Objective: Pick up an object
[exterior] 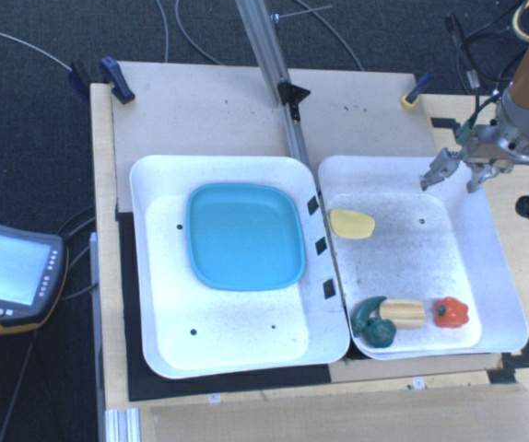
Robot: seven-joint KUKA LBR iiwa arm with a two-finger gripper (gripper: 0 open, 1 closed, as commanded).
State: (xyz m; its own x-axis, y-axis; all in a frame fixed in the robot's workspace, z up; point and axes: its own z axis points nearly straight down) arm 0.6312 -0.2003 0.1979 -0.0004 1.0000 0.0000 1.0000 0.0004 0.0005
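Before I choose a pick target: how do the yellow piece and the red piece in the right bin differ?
The yellow piece is pale, flat and oval; the red piece is rounder and bright, with a small green top. The yellow piece lies alone by the right bin's left wall, near the top; the red piece sits in the bottom row, close beside a tan block. The gripper hangs near the bin's upper right, touching neither. Both rest on the bin floor.
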